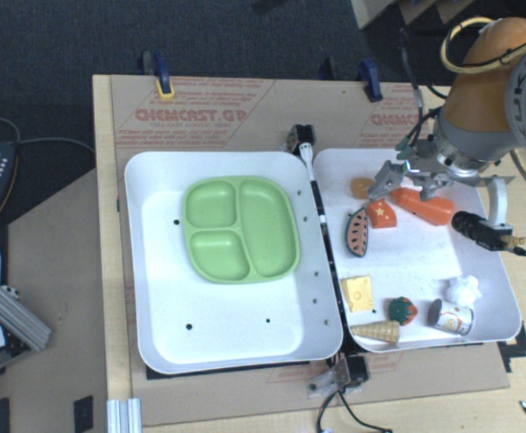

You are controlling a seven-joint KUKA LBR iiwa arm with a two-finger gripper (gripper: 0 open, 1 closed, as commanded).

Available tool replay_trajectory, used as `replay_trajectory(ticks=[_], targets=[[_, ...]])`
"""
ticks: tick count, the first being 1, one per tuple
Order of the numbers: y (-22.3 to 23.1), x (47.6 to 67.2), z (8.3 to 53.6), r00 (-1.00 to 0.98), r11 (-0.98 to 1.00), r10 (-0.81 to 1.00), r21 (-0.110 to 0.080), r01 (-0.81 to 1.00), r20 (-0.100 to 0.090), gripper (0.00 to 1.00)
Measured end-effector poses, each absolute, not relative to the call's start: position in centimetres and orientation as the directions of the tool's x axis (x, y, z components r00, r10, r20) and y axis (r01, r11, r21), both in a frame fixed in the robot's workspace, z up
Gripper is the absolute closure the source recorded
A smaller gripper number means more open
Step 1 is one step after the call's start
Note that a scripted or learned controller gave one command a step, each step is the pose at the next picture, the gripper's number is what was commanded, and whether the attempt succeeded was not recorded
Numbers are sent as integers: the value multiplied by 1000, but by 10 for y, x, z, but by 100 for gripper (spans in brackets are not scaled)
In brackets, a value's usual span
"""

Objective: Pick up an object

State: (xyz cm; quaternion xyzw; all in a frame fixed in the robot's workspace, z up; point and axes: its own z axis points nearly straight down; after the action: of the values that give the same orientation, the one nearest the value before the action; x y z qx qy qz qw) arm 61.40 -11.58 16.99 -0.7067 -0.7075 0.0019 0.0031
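My gripper [409, 182] hangs over the far part of the right bin [488, 282], open, with nothing between its fingers. Just below it lie an orange carrot-like piece [428, 209] and a red block with a yellow star [382, 215]. A small orange lump [362, 188] sits to the gripper's left. A watermelon slice [357, 233] lies near the bin's left wall. Along the near side are a yellow cheese square [358, 294], an ice-cream cone [375, 332], a strawberry [402, 309], a small can [450, 317] and a white crumpled thing [464, 288].
The left bin [154, 296] holds a green divided plate [241, 229]. The divider between the two bins [321, 233] runs close to the watermelon slice. Cardboard covers the bench [109, 197] around both bins.
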Motion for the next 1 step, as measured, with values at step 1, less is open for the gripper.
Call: replay_trajectory(ticks=[1], targets=[[-113, 612, 106, 0, 0, 1000, -8, 1000, 2, 0]])
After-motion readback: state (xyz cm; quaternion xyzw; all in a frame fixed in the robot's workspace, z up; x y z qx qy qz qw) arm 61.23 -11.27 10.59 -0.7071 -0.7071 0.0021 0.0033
